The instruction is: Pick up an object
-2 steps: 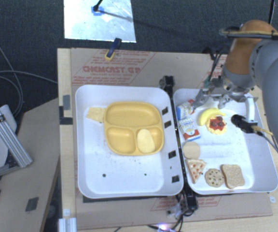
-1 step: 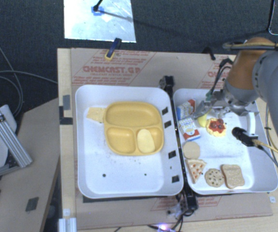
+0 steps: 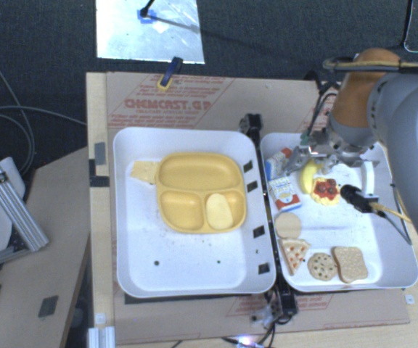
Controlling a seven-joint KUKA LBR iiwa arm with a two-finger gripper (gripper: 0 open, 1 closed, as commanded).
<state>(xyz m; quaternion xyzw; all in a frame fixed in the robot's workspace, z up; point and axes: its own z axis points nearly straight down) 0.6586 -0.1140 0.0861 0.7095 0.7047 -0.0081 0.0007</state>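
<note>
My gripper (image 3: pixel 305 156) hangs low over the far left part of the right bin (image 3: pixel 394 256), with the grey arm and its orange band behind it. Just below it lie a yellow toy fruit (image 3: pixel 308 179) and a yellow piece topped with red sauce (image 3: pixel 326 191). A small white and red carton (image 3: pixel 283 192) lies left of them, near the bin's left wall. Nothing shows between the gripper and these pieces that I can make out.
Along the right bin's front lie a round pale biscuit (image 3: pixel 289 225), a pizza slice (image 3: pixel 294 254), a dotted cookie (image 3: pixel 321 266) and a toast slice (image 3: pixel 350 264). The left bin (image 3: pixel 133 267) holds a yellow divided tray (image 3: pixel 194 172) with a pale oval piece (image 3: pixel 219 211), and a pale slice (image 3: pixel 144 171) beside it.
</note>
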